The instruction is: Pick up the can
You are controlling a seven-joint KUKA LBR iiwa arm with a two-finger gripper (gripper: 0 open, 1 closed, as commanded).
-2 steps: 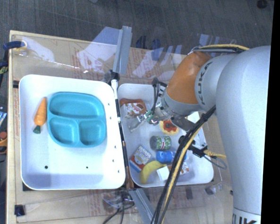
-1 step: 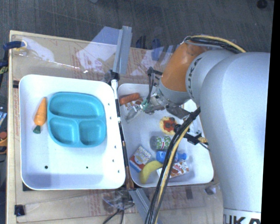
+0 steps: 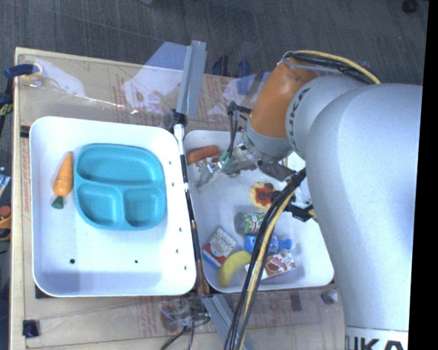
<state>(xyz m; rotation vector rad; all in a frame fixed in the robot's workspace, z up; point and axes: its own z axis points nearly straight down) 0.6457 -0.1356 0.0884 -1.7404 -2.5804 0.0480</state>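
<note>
The can [image 3: 251, 223], small, silvery and green-labelled, lies on its side in the middle of the right bin [image 3: 314, 247], partly behind a black and yellow cable. My gripper [image 3: 213, 169] hangs over the bin's back-left corner, up and to the left of the can and well apart from it. It is right beside a red-orange sausage [image 3: 202, 154]. Its fingers stand open with nothing between them.
Around the can lie a yellow and red toy [image 3: 262, 195], a small carton [image 3: 221, 244], a banana [image 3: 233, 268], a blue item [image 3: 272, 245] and a red and white packet [image 3: 281, 264]. The left bin [image 3: 87, 273] holds a blue divided tray [image 3: 121, 184] and a carrot [image 3: 63, 177].
</note>
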